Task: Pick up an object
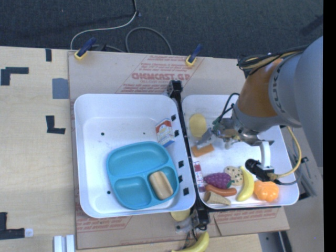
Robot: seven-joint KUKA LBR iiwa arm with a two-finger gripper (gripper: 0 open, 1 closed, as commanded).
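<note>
The claw (210, 136) reaches into the right bin (286, 156) from the right, low over its upper left part. Whether it is released or clenched cannot be told. An orange block (203, 150) lies just below it, and a yellow round fruit (197, 124) sits just above. Along the bin's lower edge lie purple grapes (218, 180), a banana (245, 185) and an orange toy (266, 190). The left bin (86, 140) holds a blue divided tray (131, 167) with a bread roll (161, 185) in its lower right compartment.
</note>
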